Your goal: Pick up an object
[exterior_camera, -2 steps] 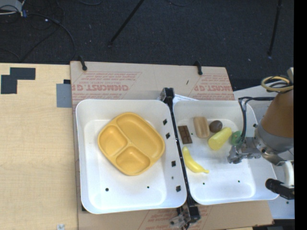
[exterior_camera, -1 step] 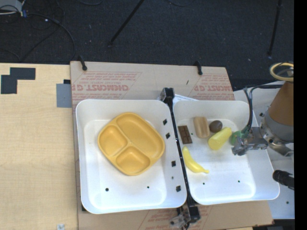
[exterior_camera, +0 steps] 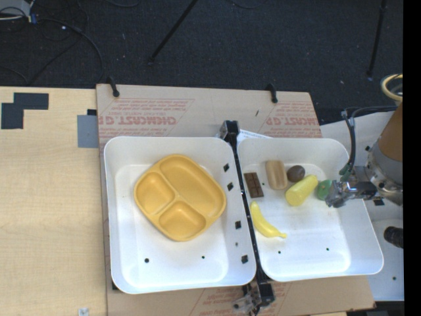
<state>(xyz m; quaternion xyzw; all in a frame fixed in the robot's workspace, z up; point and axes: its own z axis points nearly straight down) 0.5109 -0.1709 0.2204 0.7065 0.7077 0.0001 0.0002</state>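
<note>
The objects available for pickup lie in the right bin (exterior_camera: 342,255), clustered in its upper half. The green object (exterior_camera: 323,189) is nearest to my jaws (exterior_camera: 335,196): it sits near the right wall of that bin, touching the right end of the yellow cylinder (exterior_camera: 301,191), which lies tilted with its left end lower. My jaws are positioned at the right side of the green object, just beside or touching it; I cannot tell which, and I cannot tell whether my jaws are spread or pressed together, since the metal parts are small and blurred at this angle. No object is visibly between them. Up and left of the yellow cylinder rests a dark brown rounded object (exterior_camera: 296,173), and just left of that a tan block (exterior_camera: 275,174) stands close beside it. A dark brown rectangular bar (exterior_camera: 254,184) lies further left, near the divider between the bins. Below it, a yellow banana (exterior_camera: 265,222) lies at a slant, apart from the others. My arm enters from the right, with its orange band (exterior_camera: 393,137) above the wrist beyond the bin's right wall. The left bin (exterior_camera: 125,255) holds a yellow compartment plate (exterior_camera: 179,196) with three sections, set at an angle. Both bins rest on a cardboard sheet (exterior_camera: 197,114) with red printing, placed on the light wooden surface (exterior_camera: 46,229).
</note>
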